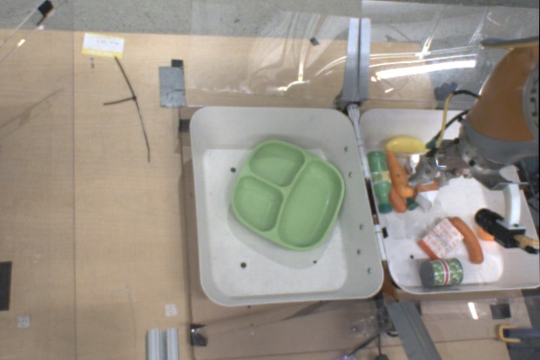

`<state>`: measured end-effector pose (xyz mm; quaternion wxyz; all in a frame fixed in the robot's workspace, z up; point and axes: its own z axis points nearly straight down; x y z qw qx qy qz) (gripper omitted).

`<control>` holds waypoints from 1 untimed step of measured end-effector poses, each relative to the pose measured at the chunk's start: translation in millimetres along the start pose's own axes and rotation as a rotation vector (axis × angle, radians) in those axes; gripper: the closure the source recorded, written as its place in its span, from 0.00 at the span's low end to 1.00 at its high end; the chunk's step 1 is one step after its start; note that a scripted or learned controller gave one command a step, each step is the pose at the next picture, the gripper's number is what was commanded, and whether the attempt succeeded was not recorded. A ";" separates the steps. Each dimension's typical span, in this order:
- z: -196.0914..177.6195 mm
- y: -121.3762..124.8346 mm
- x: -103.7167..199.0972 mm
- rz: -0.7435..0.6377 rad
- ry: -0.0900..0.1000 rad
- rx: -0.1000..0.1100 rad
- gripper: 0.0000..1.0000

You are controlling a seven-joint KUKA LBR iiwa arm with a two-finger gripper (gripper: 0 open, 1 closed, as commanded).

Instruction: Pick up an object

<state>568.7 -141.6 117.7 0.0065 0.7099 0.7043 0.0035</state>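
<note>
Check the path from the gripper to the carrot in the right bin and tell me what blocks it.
Nothing visible blocks it. The gripper sits right over the carrot in the right bin. A green bottle lies close on the carrot's left, and a yellow banana lies just beyond; both crowd the spot.

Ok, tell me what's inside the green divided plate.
Nothing lies in the three compartments of the green divided plate; they show bare. It sits in the left bin. What is beneath the plate is covered.

We see even, bright overhead light, glare streaking the far clear sheeting (337,72) (soft shadows only), and slight overall blur.
</note>
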 end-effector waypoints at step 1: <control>-74.6 54.2 46.9 -0.023 0.003 0.007 1.00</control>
